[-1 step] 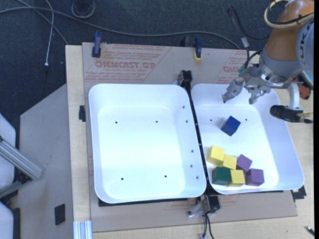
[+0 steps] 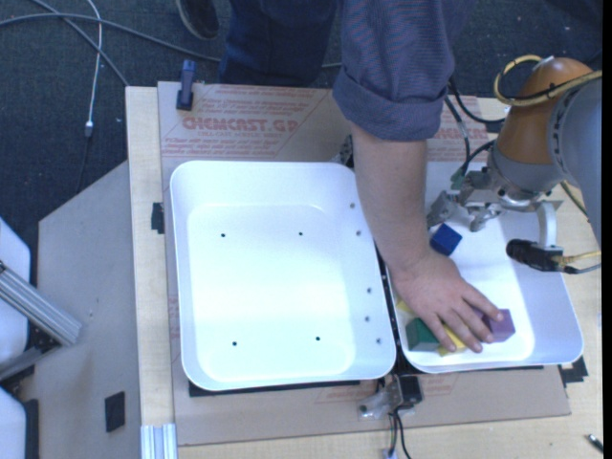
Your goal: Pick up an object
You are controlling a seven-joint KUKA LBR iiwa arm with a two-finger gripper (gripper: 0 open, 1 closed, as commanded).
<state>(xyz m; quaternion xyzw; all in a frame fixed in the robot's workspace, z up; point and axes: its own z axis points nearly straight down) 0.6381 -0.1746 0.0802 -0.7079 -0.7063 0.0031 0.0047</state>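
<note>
My gripper (image 2: pixel 459 210) hangs over the back part of the right bin (image 2: pixel 550 299), at the end of the grey arm with the orange band (image 2: pixel 535 103). A small blue block (image 2: pixel 445 240) lies just below and left of it; I cannot tell whether they touch. Toward the bin's front lie a purple block (image 2: pixel 501 325), a green block (image 2: pixel 419 334) and a yellow piece (image 2: pixel 451 344).
A person's forearm and hand (image 2: pixel 435 285) reach from the top of the view down into the right bin, resting on the objects at its front. The left bin (image 2: pixel 191 256) stands beside it. A cable (image 2: pixel 545 254) trails near the wrist.
</note>
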